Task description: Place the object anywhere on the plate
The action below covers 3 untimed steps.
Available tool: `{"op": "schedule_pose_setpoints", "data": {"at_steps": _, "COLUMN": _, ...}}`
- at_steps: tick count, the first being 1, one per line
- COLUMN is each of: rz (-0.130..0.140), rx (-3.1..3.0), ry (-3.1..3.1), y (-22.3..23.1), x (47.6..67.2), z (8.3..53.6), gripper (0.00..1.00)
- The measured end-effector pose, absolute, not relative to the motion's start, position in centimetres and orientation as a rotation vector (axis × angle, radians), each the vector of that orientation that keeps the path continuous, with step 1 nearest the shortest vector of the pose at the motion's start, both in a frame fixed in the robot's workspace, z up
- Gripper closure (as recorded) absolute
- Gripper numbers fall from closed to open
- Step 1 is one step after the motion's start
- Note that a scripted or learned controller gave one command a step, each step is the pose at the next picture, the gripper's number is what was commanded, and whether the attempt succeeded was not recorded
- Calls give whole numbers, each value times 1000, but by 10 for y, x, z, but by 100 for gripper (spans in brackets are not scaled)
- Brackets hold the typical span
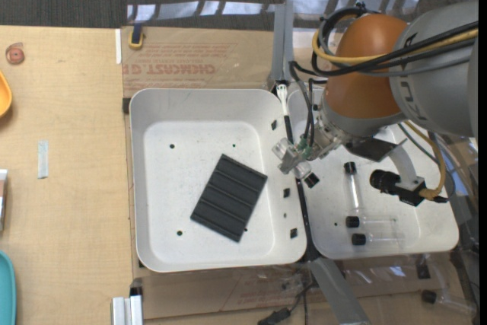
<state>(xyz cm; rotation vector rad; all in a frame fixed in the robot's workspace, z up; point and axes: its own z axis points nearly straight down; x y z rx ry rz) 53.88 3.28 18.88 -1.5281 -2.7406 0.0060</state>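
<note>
Two white bins (144, 186), one ribbed black plate (229, 197) in the left

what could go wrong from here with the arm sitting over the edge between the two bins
1. The gripper hangs near the shared bin rim, so a descent here may strike the rim.
2. The dark ribbed plate lies tilted in the left bin, apart from the gripper; a drop here would likely miss it.
3. The clear tubes in the right bin look likely to roll or slip.

Black ribbed plate (229, 197) — white bin (152, 164) — orange-banded arm (396, 72).
</note>
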Motion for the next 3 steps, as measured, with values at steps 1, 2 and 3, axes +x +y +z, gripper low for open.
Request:
{"op": "schedule_pose_setpoints", "data": {"at_steps": 1, "rz": 6, "rx": -1609, "ry": -2694, "y": 72, "x": 477, "z": 189, "gripper": 100}}
{"op": "schedule_pose_setpoints", "data": {"at_steps": 2, "rz": 7, "rx": -1747, "ry": -2611, "y": 51, "x": 479, "z": 309, "gripper": 100}}
{"op": "schedule_pose_setpoints", "data": {"at_steps": 3, "rz": 10, "rx": -1627, "ry": -2684, "y": 163, "x": 477, "z": 216, "gripper": 100}}
